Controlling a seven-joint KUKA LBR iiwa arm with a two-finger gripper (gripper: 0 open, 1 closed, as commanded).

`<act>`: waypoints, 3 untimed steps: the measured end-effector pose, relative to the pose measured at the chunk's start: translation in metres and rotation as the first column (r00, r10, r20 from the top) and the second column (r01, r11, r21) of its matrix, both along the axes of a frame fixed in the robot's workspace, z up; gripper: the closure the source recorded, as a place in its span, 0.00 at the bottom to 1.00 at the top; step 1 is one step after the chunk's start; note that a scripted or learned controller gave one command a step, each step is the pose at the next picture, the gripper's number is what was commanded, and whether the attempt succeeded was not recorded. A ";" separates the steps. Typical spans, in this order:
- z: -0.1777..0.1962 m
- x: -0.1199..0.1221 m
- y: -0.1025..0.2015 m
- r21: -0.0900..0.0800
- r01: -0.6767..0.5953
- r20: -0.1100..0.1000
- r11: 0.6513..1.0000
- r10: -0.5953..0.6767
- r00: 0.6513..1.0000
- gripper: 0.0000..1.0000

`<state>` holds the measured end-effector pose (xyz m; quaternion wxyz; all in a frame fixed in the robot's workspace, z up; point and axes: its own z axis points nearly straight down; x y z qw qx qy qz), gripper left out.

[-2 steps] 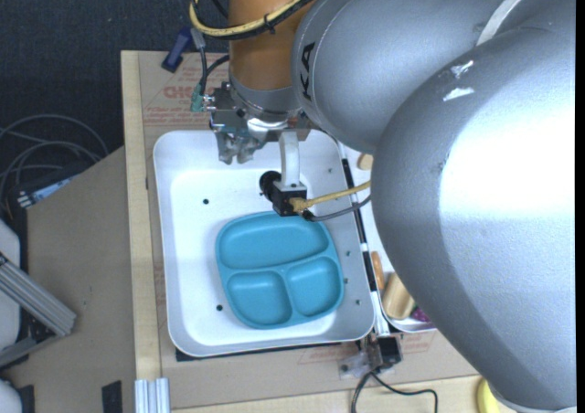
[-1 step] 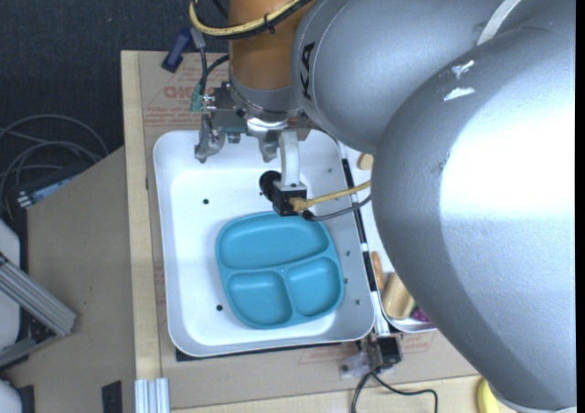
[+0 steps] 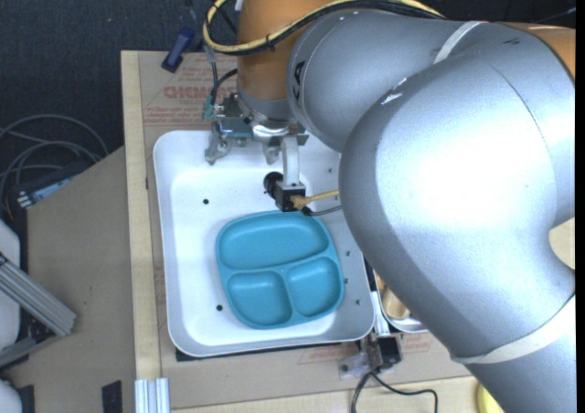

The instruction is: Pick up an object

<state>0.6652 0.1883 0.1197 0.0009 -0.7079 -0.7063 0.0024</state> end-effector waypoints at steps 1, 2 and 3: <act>0.066 0.002 -0.118 0.000 0.000 0.008 1.000 0.000 1.000 0.00; -0.036 -0.002 -0.058 0.003 -0.003 0.003 1.000 0.003 1.000 0.00; 0.026 -0.013 -0.124 -0.009 0.003 0.005 1.000 -0.003 1.000 0.00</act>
